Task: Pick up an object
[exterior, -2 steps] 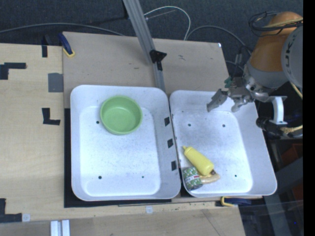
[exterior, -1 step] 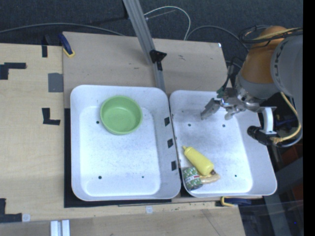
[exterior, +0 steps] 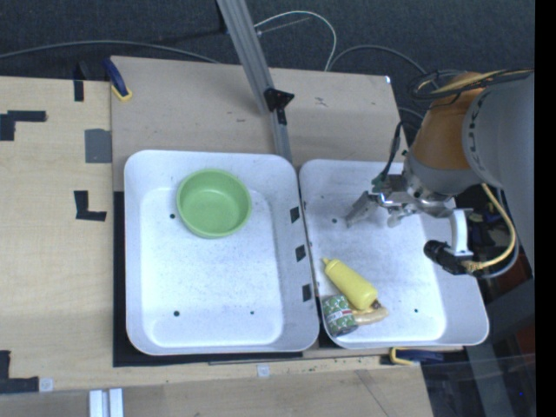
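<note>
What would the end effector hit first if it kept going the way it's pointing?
Probably the bare floor of the right bin. The end effector points left and downward, well above the yellow bottle. Depth is hard to judge from this slant.

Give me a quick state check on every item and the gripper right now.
Green bowl: upright in the left bin, nothing in it.
Yellow bottle: lying on its side in the right bin, near the front-left corner.
Green packet: lying flat, touching the bottle at the bin's front edge.
Gripper: open, over the right bin's back part, holding nothing, apart from the bottle.
</note>
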You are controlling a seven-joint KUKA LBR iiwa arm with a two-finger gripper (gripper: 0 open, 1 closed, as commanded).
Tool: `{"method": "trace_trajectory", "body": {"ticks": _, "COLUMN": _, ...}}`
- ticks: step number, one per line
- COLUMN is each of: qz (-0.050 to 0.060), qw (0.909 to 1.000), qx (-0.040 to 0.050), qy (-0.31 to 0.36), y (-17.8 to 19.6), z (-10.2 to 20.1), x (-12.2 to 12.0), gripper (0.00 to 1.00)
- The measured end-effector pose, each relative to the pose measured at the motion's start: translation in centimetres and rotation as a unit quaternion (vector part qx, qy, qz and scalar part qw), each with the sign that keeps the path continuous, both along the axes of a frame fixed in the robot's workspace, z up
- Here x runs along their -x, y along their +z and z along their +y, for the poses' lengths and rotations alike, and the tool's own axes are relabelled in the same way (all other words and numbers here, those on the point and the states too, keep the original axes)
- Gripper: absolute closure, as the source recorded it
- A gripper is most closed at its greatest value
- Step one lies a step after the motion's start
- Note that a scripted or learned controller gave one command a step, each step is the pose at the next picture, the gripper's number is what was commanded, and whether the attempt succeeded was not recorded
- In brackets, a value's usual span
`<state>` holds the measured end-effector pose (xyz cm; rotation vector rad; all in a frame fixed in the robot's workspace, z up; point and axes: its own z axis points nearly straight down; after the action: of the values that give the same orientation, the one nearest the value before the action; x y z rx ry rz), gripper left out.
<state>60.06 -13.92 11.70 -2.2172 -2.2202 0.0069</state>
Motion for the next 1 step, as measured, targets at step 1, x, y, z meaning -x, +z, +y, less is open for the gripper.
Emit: {"method": "trace_trajectory", "body": {"ticks": 1, "qz": -0.002, "qw": 1.0, "qx": -0.0001, "qy": 0.001, "y": 1.28, "z": 0.06, "x": -0.11, "gripper": 1.0}}
